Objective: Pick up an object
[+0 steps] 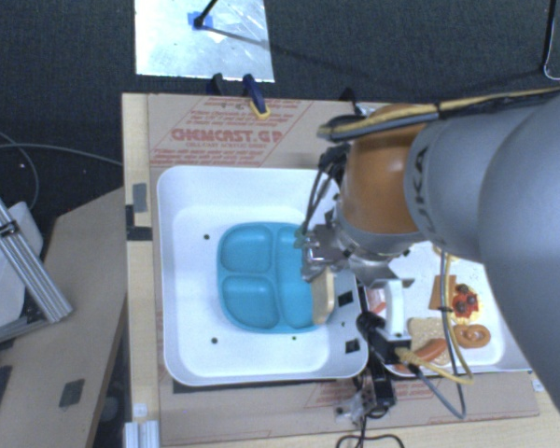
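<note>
Gripper (319, 292) over right edge of blue plastic divided tray (261, 276) in left white bin (182, 250); grip state can't tell. Risk: slips off the shallow rim.

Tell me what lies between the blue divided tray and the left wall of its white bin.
Nothing: in the camera view, bare white bin floor separates the blue tray from the left wall.
</note>
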